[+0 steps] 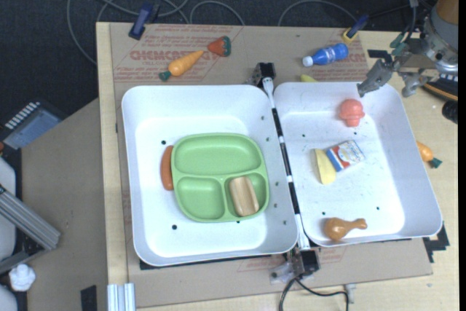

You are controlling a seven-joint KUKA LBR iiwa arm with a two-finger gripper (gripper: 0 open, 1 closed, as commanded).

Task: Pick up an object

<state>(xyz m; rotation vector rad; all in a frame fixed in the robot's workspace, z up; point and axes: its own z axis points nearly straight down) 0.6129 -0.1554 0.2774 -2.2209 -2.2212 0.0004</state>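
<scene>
Above the right bin's point(408, 156) far corner, gripper point(389, 76) hovering — pink toy point(351, 111) just below

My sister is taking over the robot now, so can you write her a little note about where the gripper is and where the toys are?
Gripper: above the right bin's far edge, holding nothing.
Right bin: pink toy nearest the gripper, yellow-and-white packet mid-bin, brown drumstick at the near edge.
Left bin: green tray with a bread roll.
Done: nothing picked up.
Left: grasp one object; the pink toy looks closest.

faint red lettering on cardboard sheet point(291, 47), illegible
</scene>
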